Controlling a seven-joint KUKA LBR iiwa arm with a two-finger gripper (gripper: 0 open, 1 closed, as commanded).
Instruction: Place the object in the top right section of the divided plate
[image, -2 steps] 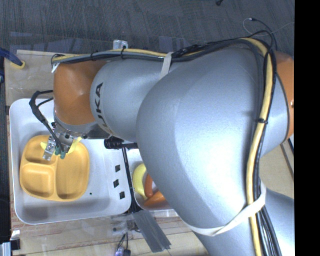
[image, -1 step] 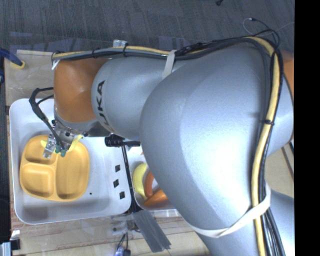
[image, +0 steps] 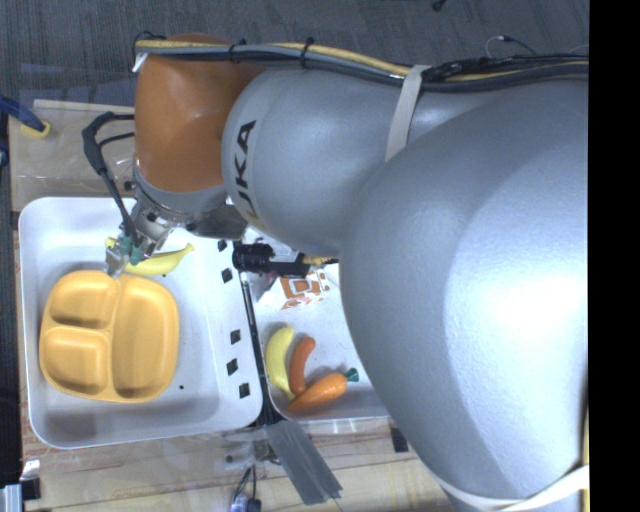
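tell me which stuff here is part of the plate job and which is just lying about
Part of the job:
- hand, over the top edge of the plate
- small yellow banana beside the hand
- yellow divided plate in the left bin

Just lying about, in the right bin:
- carrot
- sausage
- second banana
- orange-printed item

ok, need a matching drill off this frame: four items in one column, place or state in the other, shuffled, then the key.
Items
1. yellow plastic divided plate
2. small yellow toy banana
3. orange toy carrot with a green tip
4. two-finger gripper

Places
A. right bin, near its lower edge
B. flat in the left bin
C. over the plate's upper edge
D. just above the plate, beside the gripper

Pairs: 1-B, 2-D, 3-A, 4-C
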